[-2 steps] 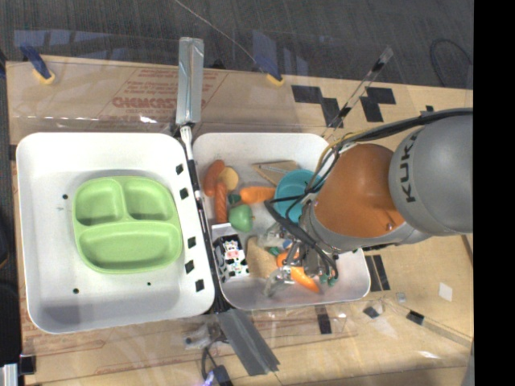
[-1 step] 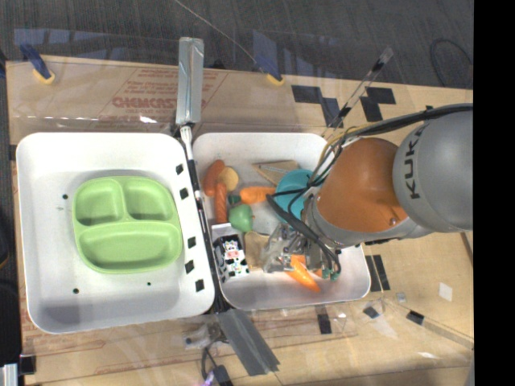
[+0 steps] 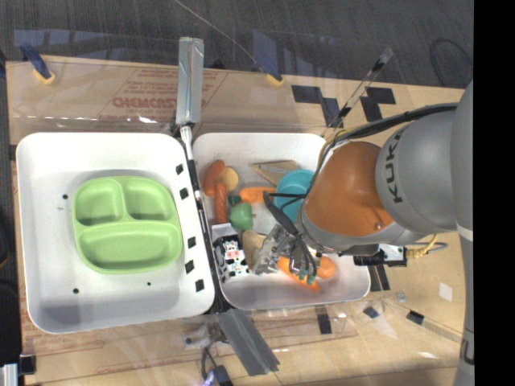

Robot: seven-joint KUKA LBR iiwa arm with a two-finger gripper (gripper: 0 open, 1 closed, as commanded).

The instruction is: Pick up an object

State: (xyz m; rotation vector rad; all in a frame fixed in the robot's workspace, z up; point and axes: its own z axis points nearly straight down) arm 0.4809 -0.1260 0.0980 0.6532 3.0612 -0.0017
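**Desk:** Orange toy (image 3: 315,270), where does it sit?

**Operator:** I see it at about 5 o'clock in the right bin (image 3: 265,141), close to the near wall. The gripper (image 3: 282,257) is just beside it, on its 9 o'clock side. I cannot tell whether the gripper is open or closed, or whether it is touching the toy. Cables and the arm (image 3: 354,195) cover too much.

**Desk:** Any room around it?

**Operator:** Little. A black-and-white piece (image 3: 231,257) lies at the gripper's 9 o'clock, against the divider between the bins. A green ball (image 3: 241,215) and some orange pieces (image 3: 216,179) crowd the 10 to 11 o'clock side. A teal cup (image 3: 294,183) sits at 12, partly under the orange wrist band. The bare white floor I can see is a strip along the near wall.

**Desk:** And the left bin (image 3: 40,215)?

**Operator:** It holds a green divided plate (image 3: 127,222), with open floor all round it. The right bin's 3 o'clock wall is hidden by the arm.
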